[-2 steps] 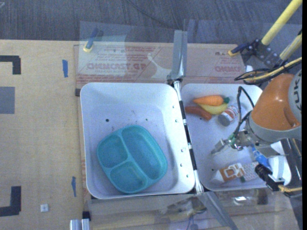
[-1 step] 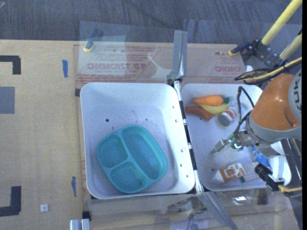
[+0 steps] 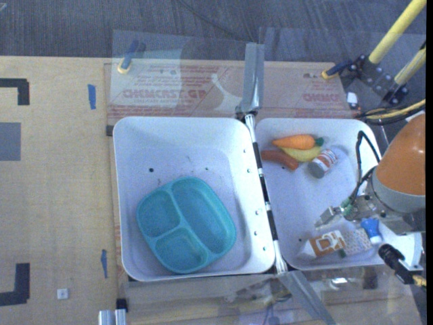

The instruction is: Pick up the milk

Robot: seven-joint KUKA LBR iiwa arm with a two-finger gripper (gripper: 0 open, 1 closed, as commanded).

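Observation:
The milk point(image 3: 330, 244) is a small white carton with an orange label, lying on its side near the front wall of the right bin point(image 3: 298, 202). My gripper point(image 3: 336, 213) hangs just above and slightly behind the carton, at the end of the grey arm with the orange band point(image 3: 404, 164) that reaches in from the right. Its fingers look open, and nothing sits between them. The carton rests on the bin floor, apart from the gripper. A small blue piece point(image 3: 370, 229) shows at the carton's right end, partly under the wrist.
At the back of the right bin lie a carrot point(image 3: 295, 141), a banana point(image 3: 304, 154), a brown sausage point(image 3: 279, 158) and a small can point(image 3: 323, 163). The left bin point(image 3: 135, 147) holds a teal divided plate point(image 3: 186, 223). A metal divider point(image 3: 260, 181) separates the bins.

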